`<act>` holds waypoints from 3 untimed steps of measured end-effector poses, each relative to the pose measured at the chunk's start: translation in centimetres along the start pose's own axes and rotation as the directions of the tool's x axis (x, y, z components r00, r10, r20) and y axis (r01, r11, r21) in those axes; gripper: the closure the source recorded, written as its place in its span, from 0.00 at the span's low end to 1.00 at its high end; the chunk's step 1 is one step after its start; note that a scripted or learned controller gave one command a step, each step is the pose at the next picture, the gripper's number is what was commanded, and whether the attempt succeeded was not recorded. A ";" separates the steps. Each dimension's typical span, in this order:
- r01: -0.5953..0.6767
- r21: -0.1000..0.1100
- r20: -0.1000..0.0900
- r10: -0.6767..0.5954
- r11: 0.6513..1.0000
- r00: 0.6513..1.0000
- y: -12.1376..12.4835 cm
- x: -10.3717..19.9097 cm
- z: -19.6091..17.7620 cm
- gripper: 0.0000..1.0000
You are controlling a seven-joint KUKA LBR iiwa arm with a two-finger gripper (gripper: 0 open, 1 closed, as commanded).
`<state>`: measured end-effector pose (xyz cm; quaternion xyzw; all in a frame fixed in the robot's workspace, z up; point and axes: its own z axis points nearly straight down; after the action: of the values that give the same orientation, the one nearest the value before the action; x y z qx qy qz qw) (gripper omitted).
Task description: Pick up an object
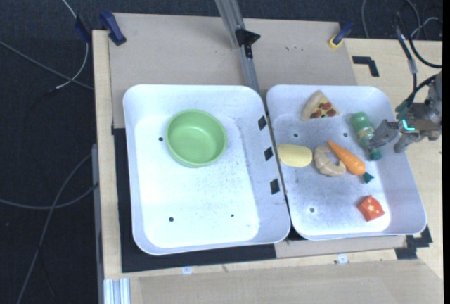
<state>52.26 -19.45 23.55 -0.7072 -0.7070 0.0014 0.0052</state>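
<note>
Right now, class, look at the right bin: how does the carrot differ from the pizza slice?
The carrot is orange, long and tapered; the pizza slice is a pale wedge with red spots. The carrot leans on a tan object mid-bin; the pizza slice lies alone near the far rim. Both are toy foods in the right bin.

Bench (176, 49): tan board, centre of frame. Two white bins side by side on it, left bin (140, 218) and right bin (309, 222). Blue clamp (112, 28) upper left corner, yellow clamp (341, 34) upper right.
</note>
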 end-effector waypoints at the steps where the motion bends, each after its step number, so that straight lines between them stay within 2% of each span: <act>1: 0.001 -0.006 0.001 -0.001 1.000 1.000 0.1 0.0 -0.3 0.00; 2: 0.000 0.004 -0.001 0.000 1.000 1.000 -0.4 -0.1 6.1 0.00; 3: 0.000 0.004 -0.002 0.000 1.000 1.000 -0.7 0.6 12.4 0.00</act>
<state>51.46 -18.74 11.16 -0.7070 -0.7072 0.0020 0.0075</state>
